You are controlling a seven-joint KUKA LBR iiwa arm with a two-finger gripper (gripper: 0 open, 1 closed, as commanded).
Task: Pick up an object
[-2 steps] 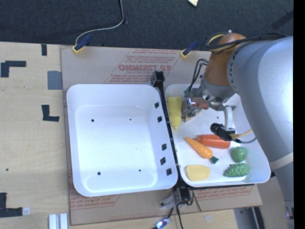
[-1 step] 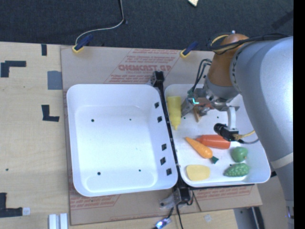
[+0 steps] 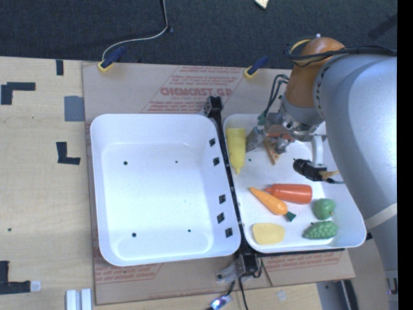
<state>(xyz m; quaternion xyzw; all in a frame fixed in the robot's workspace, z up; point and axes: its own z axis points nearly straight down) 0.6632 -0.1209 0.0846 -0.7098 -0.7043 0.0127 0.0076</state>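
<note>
So the big grey KUKA arm (image 3: 361, 108) comes in from the right over the right-hand white bin (image 3: 348, 237), and its gripper (image 3: 270, 141) hangs low near that bin's back-left part; the left bin (image 3: 155, 186) has no toys in it. The fingers look spread apart with nothing visibly between them, though it's small and a bit cluttered there. Closest target, I'd guess, is the yellow corn cob (image 3: 236, 148), just to the gripper's left against the divider, long axis running front to back, while the red pepper (image 3: 292, 192), orange carrot (image 3: 268, 201) and the green bits sit farther toward the front.
</note>
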